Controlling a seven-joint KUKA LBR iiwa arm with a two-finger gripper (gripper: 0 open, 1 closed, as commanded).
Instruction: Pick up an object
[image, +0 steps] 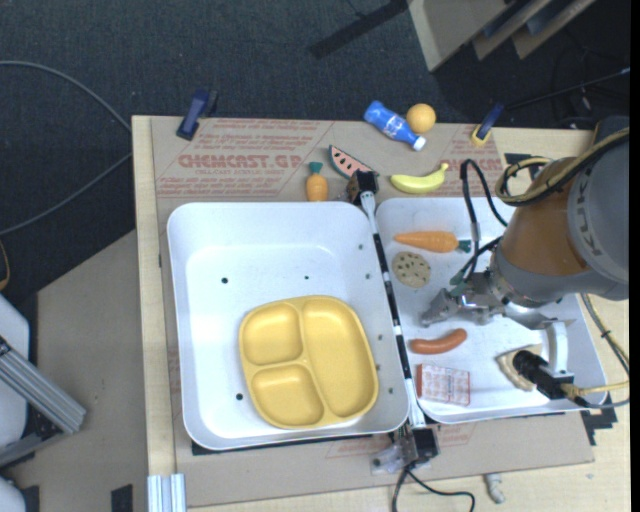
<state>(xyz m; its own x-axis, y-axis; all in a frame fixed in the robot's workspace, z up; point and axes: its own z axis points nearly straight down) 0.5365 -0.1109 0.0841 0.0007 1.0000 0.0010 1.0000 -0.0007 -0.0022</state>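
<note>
- Dark floor surrounds the counter (250, 160) bearing two bins.
- Gripper (440, 308) hangs at the sausage's (438, 343) twelve o'clock, fingers spread, pinching nothing.
- Nothing lifted; grasp remains.

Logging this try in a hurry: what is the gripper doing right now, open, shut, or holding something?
Gripper: low in the right bin, just above the sausage; open or shut cannot be told, and no object is seen in it.

Arm (575, 225): grey, orange band above the wrist, reaching in from the right.
Gripper (435, 308): low, pointing left, tilted downward.
</note>
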